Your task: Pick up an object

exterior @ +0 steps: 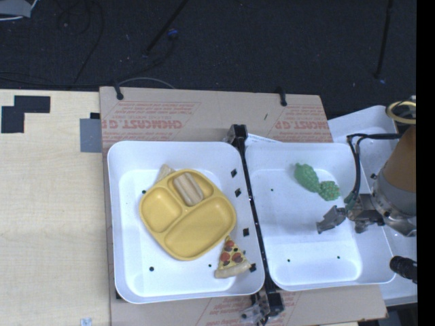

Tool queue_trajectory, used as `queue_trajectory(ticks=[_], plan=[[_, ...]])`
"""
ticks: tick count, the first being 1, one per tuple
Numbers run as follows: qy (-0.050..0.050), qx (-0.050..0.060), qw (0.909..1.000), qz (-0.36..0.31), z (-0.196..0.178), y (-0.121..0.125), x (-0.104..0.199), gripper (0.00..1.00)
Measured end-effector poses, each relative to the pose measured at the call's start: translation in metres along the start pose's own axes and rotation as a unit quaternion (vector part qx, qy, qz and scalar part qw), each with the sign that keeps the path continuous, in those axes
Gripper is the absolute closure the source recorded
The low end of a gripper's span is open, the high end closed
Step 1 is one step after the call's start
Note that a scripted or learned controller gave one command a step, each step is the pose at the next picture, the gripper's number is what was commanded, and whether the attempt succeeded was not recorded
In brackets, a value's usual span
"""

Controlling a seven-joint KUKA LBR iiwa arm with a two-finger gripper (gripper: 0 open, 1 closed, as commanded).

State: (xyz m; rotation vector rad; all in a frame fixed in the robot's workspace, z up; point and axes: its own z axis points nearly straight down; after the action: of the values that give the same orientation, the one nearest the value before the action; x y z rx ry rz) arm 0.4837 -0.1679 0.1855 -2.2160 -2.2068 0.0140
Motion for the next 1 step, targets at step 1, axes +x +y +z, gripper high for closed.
queue_trajectory(ticks=[1], plan=[[-0.001,-0.006,1.0,-0.002,-0.0066,0.003,0.0002,0.0]])
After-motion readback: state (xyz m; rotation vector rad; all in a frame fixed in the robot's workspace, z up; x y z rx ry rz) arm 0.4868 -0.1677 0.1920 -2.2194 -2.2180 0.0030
